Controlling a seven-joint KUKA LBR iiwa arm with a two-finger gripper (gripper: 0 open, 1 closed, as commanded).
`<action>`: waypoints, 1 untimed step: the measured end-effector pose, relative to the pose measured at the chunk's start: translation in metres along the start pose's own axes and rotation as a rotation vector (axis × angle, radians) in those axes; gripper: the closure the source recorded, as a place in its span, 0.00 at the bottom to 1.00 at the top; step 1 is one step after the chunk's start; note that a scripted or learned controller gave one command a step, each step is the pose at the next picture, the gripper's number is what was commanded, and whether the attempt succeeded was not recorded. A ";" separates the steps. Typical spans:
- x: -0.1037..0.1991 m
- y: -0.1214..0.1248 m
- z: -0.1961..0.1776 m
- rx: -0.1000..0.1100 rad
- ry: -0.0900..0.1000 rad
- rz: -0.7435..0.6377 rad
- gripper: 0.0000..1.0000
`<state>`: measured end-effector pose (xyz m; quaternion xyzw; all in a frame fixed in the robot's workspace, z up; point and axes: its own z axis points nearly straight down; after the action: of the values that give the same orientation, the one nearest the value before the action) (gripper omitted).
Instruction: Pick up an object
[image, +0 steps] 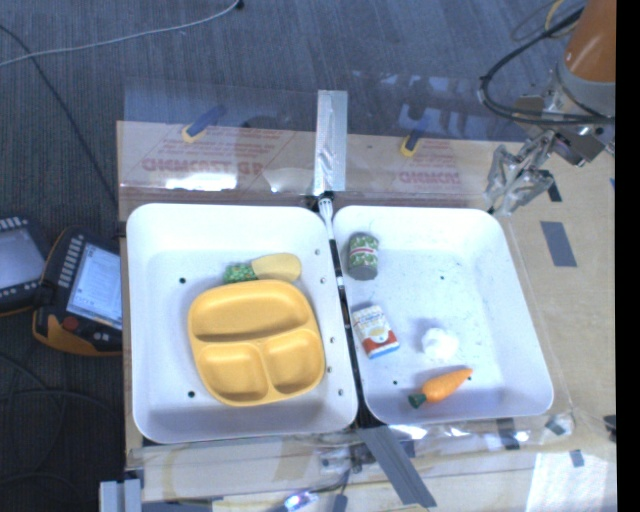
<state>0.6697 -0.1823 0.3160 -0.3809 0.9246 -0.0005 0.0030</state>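
Dark grey carpet surrounds your bench (580, 300), with loose cables trailing across it at the top left and a handheld pendant (85, 292) with a lit screen lying on the floor to the left. On the bench you have two shallow white bins side by side, their inner rims touching along the middle.

Your left bin (150, 300) holds a yellow divided tray (257, 338) with three compartments, sitting near the middle. Just behind the tray lies a pale yellow item (277, 265) with a small green piece (239, 272) touching its left end.

Your right bin (510, 300) holds four things. A grey-green can (362, 255) lies near the back left corner, close to the dividing rim. A small red and white carton (374, 331) lies in front of it. A white lump (439, 343) rests to the carton's right, and a toy carrot (442, 386) lies near the front wall, its green top pointing left.

Your tool (517, 181) hangs beyond the back right corner of the right bin, over the bench rather than over either bin, well apart from every object. Its thin fingers (503, 178) appear spread and nothing sits between them. The arm's orange band (598, 40) shows at the top right corner.
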 end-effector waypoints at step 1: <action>-0.017 0.044 0.066 -0.003 0.003 -0.101 1.00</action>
<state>0.6513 -0.1395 0.2499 -0.4271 0.9042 0.0001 0.0010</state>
